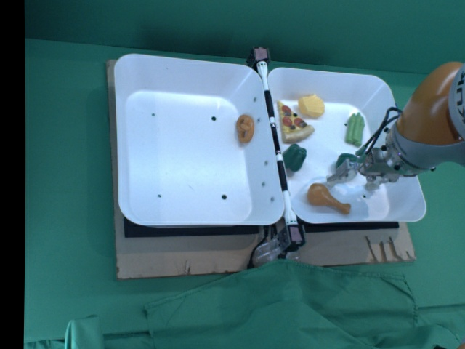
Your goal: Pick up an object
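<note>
Your end effector (357, 174) hangs spread wide and empty over the right bin (407, 208). The nearest thing, the drumstick (328, 198), lies just beside it at about seven o'clock, long axis running ten to four, bone end toward four.

The claw (356, 174) hangs over bare floor of the right bin (407, 206). Just to its left and below lies a drumstick (328, 198); a dark green piece (346, 159) sits against its upper side. Further left stand a green pepper (294, 156) and pizza slice (293, 121); above it, a green bean pod (354, 127). Beyond the divider bar (276, 145), the left bin (138, 78) offers wide open floor, save a bread roll (245, 128) near the bar.
</note>
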You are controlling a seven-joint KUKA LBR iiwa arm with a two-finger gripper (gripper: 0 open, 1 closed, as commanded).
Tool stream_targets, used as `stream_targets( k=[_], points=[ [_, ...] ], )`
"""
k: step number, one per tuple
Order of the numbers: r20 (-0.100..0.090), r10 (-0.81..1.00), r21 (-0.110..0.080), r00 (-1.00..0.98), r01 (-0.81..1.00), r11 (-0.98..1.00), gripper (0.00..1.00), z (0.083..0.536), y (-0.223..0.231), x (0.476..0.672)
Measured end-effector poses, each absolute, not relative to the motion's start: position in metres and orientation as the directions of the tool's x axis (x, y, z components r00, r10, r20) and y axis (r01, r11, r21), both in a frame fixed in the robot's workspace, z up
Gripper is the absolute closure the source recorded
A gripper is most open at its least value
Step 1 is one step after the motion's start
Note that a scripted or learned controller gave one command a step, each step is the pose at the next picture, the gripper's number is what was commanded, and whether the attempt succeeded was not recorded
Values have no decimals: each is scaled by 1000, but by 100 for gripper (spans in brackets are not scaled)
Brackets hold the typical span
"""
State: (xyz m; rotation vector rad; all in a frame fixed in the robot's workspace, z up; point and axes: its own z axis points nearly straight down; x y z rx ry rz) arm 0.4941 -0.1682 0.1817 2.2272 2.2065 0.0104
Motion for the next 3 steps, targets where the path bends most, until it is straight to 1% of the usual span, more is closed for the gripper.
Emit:
stream_targets(
  k=[1,2,3],
  points=[
    [-2,1000,12,-5,1000,5,0,239,-115,548],
    [-3,1000,8,2,1000,-2,0,215,-134,547],
    [-3,1000,5,3,1000,-3,0,213,-135,547]
  ],
)
